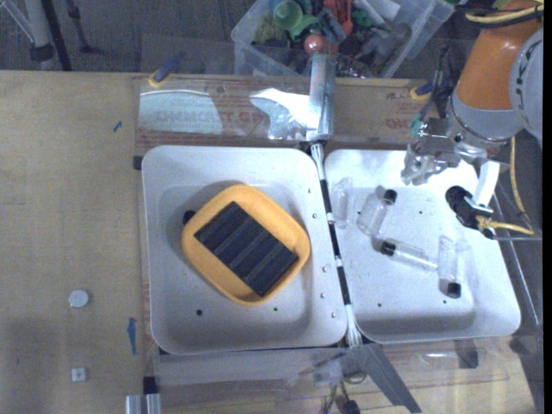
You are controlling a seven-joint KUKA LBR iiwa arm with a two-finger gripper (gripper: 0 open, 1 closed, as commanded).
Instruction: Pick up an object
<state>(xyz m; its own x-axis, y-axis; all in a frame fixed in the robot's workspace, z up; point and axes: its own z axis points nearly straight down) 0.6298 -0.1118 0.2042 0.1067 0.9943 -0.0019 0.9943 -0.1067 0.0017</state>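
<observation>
Camera view shows the bench [60,188], a tan surface that carries two shallow white bins side by side. The left bin [164,317] holds a yellow tray-like object with a dark ribbed panel [246,244], which lies tilted near the bin's centre and covers most of its floor; a small dark item protrudes from under the tray's far left edge and cannot be identified. The right bin [492,313] holds several clear plastic tubes with dark caps. One capped tube [376,212] lies near the bin's far left part, with another clear piece [343,198] just beside it toward the divider. A longer clear tube [407,253] lies across the middle of the bin floor, and a further capped tube [448,270] lies near the right wall, its dark end toward the near edge. The arm [500,67], grey with an orange band, enters at the far right corner of the right bin. The gripper [420,169] hangs over the far edge of the right bin, above the floor and apart from the tubes. Its fingers are blurred against the white bin, so the opening width cannot be determined, and no object is visible between them. A clear storage box of mixed coloured items [345,15] stands beyond the far edge of the bench. A small grey disc [78,298] lies on the bench near its left edge.
</observation>
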